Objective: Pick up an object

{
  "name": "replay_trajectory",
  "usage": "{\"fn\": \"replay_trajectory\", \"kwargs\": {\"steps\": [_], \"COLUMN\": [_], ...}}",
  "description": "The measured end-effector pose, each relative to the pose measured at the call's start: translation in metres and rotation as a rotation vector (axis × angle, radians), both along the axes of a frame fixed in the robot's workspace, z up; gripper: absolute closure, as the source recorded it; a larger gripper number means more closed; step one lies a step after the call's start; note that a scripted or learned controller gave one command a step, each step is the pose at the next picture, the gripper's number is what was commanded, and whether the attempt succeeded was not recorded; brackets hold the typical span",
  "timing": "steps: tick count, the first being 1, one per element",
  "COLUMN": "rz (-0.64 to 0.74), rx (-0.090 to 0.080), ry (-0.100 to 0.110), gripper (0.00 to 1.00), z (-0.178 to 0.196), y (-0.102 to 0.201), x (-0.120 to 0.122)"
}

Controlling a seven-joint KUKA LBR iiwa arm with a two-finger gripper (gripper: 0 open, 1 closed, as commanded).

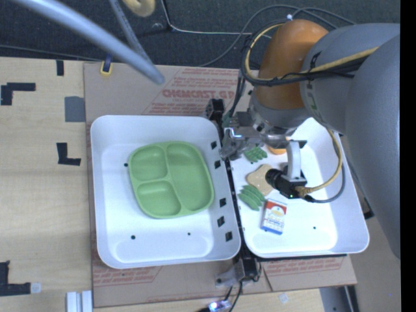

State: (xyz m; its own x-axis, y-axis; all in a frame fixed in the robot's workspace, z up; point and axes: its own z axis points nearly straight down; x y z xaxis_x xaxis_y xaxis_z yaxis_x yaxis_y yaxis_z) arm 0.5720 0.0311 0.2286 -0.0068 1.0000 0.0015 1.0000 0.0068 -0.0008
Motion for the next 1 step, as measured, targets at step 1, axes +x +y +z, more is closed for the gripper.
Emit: {"fn": "replay_trajectory", "kwargs": {"steps": [1], "rz": [0.001], "rx": [0.000], "ry": [0.001], "gripper": [1.00], "z": [0.0048], "y": [0.0610], "x": [0.0007]}}
